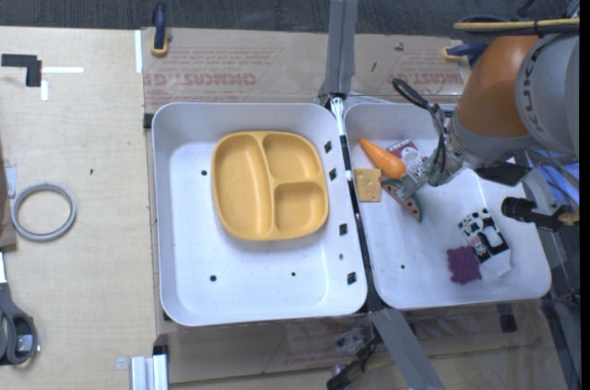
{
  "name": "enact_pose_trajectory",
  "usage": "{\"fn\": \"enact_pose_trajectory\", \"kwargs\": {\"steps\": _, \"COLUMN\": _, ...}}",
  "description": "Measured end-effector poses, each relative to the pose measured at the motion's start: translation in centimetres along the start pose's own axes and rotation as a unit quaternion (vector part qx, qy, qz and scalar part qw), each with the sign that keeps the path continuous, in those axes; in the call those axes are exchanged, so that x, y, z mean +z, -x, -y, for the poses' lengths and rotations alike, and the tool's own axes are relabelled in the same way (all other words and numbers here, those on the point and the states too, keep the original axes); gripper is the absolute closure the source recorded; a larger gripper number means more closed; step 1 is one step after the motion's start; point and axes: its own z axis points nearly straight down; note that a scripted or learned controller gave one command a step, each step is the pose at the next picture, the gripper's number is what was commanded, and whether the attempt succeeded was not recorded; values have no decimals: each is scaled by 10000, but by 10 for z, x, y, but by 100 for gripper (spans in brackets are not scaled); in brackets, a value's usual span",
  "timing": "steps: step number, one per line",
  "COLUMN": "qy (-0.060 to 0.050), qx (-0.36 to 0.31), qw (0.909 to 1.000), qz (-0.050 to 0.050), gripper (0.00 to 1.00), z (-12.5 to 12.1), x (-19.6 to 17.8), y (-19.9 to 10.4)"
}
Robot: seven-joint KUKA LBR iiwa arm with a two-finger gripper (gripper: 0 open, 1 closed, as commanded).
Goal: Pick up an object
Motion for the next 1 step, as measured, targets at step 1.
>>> {"fn": "enact_pose_trajectory", "kwargs": {"steps": 1, "qy": -39, "qx": 1669, "qw": 9860, "qz": -27, "gripper": 100, "z": -79, "x": -86, "y": -7}}
